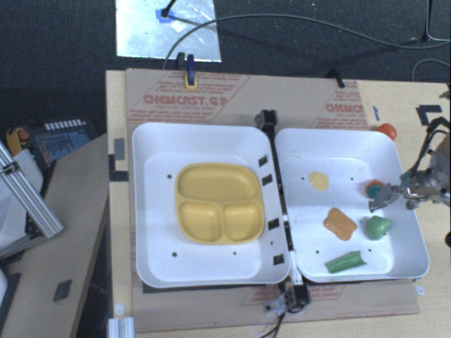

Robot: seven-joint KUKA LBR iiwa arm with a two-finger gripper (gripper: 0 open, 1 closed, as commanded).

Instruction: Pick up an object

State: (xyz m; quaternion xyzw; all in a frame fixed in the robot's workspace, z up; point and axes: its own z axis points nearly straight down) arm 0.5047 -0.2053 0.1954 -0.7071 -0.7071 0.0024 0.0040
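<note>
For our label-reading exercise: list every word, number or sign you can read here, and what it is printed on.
"CHEMCAST GP" in red, on the brown sheet under the bins, top left.
The same red print at top right: slanted, partly cut off, not fully legible.
Device at left: markings too small.

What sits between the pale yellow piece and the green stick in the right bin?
In the camera view, the orange piece lies between the pale yellow piece and the green stick.

Arm (438, 162) cut by right edge; claw (381, 200) blurred
</note>
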